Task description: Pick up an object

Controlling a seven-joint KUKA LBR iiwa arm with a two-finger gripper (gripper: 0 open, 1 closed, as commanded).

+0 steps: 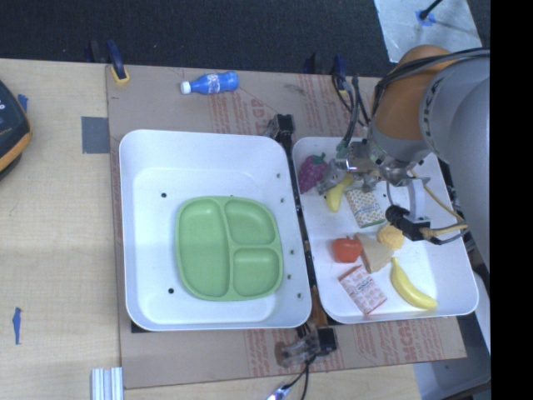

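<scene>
Hovering over the upper part of the right bin (466, 302), the gripper (354, 167) sits at the end of the grey arm (454, 132) w/ its orange band; whether it is open or closed cannot be told from this angle, and nothing is visibly held.

Objs in right bin, relative to gripper:
- small yellow item (336, 195), just below gripper at approx 7 o'clock, long axis running 1 to 7 o'clock, partly tucked under the tool.
- purple grape bunch (311, 172), at 9 o'clock, close beside it.
- patterned packet (364, 207), at 5 o'clock, near.
- red piece (347, 249), at 6 o'clock, further down.
- tan block (375, 255) and yellow lump (390, 237), at approx 5 o'clock.
- banana (410, 286), well apart at 5 o'clock, long axis 11 to 5 o'clock, lower tip pointing to bin's lower right corner.
- red-and-white packet (363, 291), lower edge of bin.

Left bin (137, 223) holds a green divided plate (228, 247).
</scene>
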